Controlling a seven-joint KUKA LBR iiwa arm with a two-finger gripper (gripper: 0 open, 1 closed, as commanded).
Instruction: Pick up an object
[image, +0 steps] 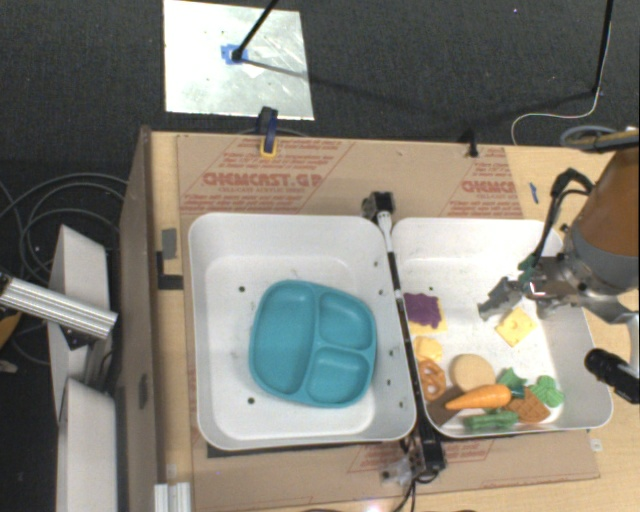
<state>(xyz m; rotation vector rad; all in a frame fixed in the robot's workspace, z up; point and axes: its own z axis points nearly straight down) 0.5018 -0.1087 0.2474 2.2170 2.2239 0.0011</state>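
Camera view: pick not done yet. Grey two-finger gripper (508, 297) low over right shallow white bin (455, 245), near its right edge, just above flat yellow cheese-like wedge (515, 327). Contact with wedge not resolvable from this angle. Jaw state: can't tell, tips blur into the wrist hardware. Nothing visibly held, so nothing counted as lifted.

Candidate objects all on the floor of the right bin:
- yellow wedge, closest to gripper, lying alone toward right edge
- flat purple piece (423, 310) by left wall
- small yellow chunk (428, 348) and brown pretzel (432, 377) below it, along left wall
- round beige bread roll (472, 372), orange toy carrot (480, 398) touching it, toward front edge
- green leafy toy (545, 388) and orange waffle-like piece (530, 408) clustered near front right corner

Left shallow white bin (225, 250) carries teal divided plastic plate (312, 345), roughly centred, well apart from gripper.

Status call: approach stage at most. Remaining: close on a target, most likely the wedge given position, confirm grip, lift clear of bin floor. Flat wedge lying low, likely awkward to pinch; miss plausible.
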